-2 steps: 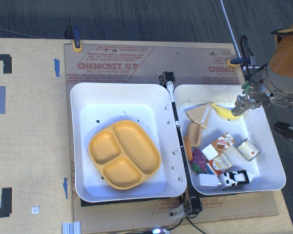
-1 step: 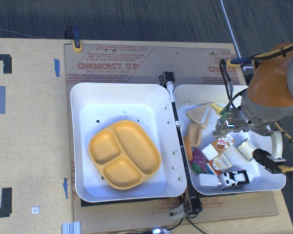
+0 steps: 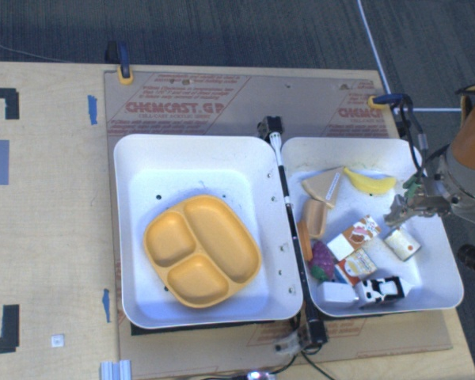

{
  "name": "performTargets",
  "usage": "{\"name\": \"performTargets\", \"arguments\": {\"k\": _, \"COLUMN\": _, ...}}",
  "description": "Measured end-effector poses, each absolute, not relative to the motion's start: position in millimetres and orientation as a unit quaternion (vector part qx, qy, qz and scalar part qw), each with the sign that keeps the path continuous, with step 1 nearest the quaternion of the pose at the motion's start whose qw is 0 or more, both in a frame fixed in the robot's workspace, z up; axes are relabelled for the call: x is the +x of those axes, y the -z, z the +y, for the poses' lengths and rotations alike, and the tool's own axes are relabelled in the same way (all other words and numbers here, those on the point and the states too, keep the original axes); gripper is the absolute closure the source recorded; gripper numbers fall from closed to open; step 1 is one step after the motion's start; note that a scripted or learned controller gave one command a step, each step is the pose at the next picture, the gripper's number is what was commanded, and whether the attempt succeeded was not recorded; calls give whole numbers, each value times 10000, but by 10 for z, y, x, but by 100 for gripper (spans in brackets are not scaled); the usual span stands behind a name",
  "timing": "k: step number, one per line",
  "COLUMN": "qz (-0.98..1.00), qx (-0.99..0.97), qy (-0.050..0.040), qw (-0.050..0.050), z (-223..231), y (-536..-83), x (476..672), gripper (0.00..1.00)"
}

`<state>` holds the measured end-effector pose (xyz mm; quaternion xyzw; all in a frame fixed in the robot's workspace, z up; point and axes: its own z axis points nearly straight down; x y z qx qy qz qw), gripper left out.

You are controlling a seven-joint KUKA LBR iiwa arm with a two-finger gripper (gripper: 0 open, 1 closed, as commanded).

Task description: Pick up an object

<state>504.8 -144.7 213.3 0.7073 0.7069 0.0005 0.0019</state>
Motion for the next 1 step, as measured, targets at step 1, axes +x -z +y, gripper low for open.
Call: {"name": "performTargets", "arguments": {"k": 1, "qz": 7070, "qx": 7072, "qy": -7, "qw": 18, "z": -1443, "y": -2132, "x": 5049, "gripper": 0}}
